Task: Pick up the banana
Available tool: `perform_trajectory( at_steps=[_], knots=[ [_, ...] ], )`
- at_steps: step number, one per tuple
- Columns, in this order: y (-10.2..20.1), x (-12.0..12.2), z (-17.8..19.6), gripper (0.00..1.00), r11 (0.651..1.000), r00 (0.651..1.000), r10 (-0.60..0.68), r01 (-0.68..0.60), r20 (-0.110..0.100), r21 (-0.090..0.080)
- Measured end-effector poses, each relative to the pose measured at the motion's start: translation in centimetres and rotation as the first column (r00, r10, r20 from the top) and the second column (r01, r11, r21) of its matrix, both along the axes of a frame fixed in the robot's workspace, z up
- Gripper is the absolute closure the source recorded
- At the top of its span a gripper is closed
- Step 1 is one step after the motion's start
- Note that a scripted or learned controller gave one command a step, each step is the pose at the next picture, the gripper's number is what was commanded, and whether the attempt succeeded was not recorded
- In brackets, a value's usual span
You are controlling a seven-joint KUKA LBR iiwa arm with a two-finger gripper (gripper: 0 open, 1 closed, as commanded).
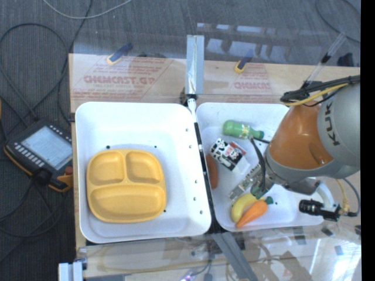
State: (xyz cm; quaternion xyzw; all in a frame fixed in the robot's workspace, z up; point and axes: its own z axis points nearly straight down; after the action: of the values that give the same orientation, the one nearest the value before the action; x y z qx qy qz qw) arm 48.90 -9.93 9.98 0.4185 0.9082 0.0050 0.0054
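Down at the near end of the right bin (281, 111), under the orange band of the arm (304, 139), we find the gripper (253, 186) reaching toward the front corner. We see its metal parts just above the fruit, but whether it is spread or pressed together we cannot tell from this angle. Nothing is visibly pinched in it.

Just below the gripper lies the banana (240, 206), a short yellow piece, and we judge it to be a toy: light, stiff, smooth-skinned, probably a little slippery. Touching it on the right side lies a carrot (255, 212), orange with a green top, partly overlapping the banana's edge. That crowding is our main worry; a closing grip could catch the carrot instead, or nudge both toward the bin wall.

We would take hold across the banana's narrow width, near its middle, where the curve is least, with the grip turned so that one side slips into the seam between banana and carrot. A smooth curved shell may squirt out if pinched near a tip.

Further out, a black-and-white cow-patterned block (227, 153) sits in the middle of the same bin, a green bottle (241, 130) lies toward the far side, and a reddish sausage-like piece (212, 170) rests against the dividing wall. The left bin (94, 119) holds a yellow divided plate (125, 185), well apart from our work.
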Motion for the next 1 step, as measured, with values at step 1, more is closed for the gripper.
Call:
perform_trajectory(
  at_steps=[1],
  knots=[
    [8.25,-0.28,8.41,1.00,0.863,0.863,0.506,-0.506,-0.013,-0.004]
  ],
)
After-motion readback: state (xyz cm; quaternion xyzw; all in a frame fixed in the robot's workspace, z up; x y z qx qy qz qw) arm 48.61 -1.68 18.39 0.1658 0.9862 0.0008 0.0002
